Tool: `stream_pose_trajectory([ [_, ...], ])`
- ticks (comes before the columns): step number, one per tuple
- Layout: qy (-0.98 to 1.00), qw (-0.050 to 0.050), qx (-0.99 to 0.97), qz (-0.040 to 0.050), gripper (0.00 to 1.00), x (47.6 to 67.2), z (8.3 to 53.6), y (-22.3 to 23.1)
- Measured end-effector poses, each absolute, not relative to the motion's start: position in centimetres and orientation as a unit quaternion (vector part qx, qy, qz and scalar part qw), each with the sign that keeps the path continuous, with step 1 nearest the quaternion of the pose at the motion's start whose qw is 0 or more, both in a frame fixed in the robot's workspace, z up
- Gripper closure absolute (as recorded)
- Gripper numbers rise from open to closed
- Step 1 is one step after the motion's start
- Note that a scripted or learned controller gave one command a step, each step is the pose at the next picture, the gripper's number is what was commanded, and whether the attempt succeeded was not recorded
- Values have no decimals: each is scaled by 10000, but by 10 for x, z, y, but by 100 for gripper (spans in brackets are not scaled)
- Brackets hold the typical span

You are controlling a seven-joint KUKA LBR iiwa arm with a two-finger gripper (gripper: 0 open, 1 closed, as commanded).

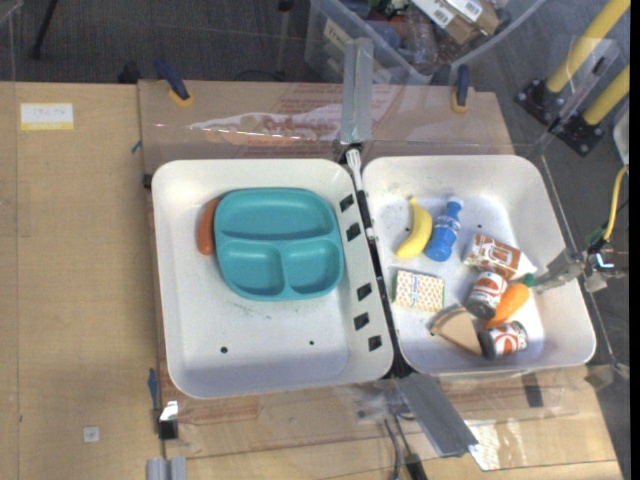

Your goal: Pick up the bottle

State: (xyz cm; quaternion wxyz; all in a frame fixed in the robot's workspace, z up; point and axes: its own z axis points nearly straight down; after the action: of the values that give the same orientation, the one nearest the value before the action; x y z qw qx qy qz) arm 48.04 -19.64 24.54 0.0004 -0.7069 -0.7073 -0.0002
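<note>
Okay, we see two white bins side by side on the bench, the left bin (180,358) and the right bin (570,343), split by a centre divider running down the middle of the frame. The bottle (444,231), blue with a white cap, lies in the upper middle of the right bin, cap toward the top of the frame, tilted slightly. Just beside it on the left we have a banana (417,229), nearly touching it. Below those sits a small patterned square packet (419,290). Toward the right side of that bin we note a red and white carton (495,256), a red and white can (487,291), an orange carrot (511,305) lying across the can area, another can (507,341) lower down, and a tan wedge-shaped piece (460,330) at the lower middle. The left bin holds a teal divided plate (277,243) with something orange (206,230) tucked under its left edge. The gripper (577,266) shows at the right edge of the frame, over the right rim of the right bin, well apart from the bottle, with nothing seen between it and the bottle but the carton. It's small and partly cut off, so we cannot tell how it stands. A clear tub of clutter (430,13) sits at the top of the frame beyond the bench.
</note>
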Motion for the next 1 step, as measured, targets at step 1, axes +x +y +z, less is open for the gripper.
stream_pose_trajectory([
  [1,-6325,11,-7746,2,0,484,139,-144],
])
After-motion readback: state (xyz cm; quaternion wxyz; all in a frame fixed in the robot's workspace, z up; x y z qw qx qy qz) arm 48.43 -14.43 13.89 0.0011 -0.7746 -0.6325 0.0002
